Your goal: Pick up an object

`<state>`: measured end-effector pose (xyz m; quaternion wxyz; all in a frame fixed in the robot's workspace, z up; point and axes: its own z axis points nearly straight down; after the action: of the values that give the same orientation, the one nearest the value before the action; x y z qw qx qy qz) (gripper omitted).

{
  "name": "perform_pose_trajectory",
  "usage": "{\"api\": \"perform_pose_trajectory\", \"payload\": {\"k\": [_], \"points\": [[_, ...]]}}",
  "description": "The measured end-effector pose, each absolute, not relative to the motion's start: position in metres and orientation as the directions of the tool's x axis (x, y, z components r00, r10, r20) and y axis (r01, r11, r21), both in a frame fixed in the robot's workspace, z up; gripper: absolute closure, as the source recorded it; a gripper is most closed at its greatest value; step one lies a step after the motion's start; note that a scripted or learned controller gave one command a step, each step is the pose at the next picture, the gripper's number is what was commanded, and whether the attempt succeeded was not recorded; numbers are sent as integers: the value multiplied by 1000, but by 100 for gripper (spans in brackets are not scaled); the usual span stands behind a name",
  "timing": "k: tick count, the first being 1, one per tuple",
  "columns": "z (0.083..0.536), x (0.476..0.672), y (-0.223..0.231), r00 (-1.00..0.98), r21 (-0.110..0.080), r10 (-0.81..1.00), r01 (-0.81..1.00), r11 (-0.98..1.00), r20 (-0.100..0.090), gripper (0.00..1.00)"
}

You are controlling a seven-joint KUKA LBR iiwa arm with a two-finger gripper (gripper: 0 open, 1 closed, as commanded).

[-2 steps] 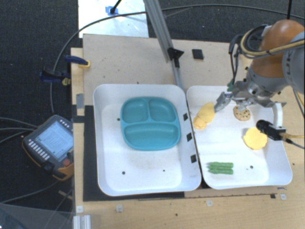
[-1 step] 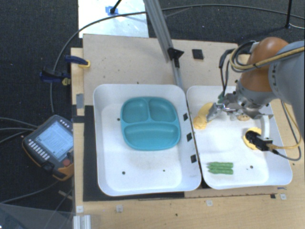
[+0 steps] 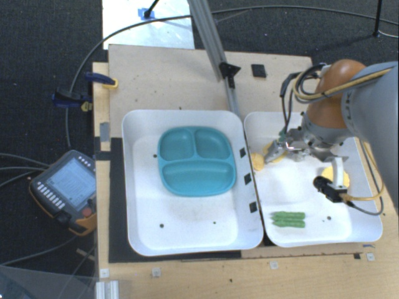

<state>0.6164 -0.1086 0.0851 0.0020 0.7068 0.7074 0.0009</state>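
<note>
My gripper (image 3: 275,152) is down in the right bin (image 3: 349,232), close to its left wall. A small yellow piece (image 3: 257,162) lies just left of the gripper tip, against the bin wall. More yellow shows right at the tip, partly hidden by the gripper body. Toward the front of the same bin lies a green bean pod (image 3: 288,219). Another yellow object (image 3: 341,178) sits to the right, partly covered by a black cable fitting.
In the left bin (image 3: 140,229) rests a teal divided plate (image 3: 197,161). A grey pole (image 3: 209,33) slants over the back of the bench. A teach pendant (image 3: 65,189) lies off the bench to the left.
</note>
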Motion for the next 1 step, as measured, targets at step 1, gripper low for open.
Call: {"api": "perform_pose_trajectory", "payload": {"k": [1], "points": [[99, 619, -108, -1, 10, 1000, 1000, 1, 0, 100]]}}
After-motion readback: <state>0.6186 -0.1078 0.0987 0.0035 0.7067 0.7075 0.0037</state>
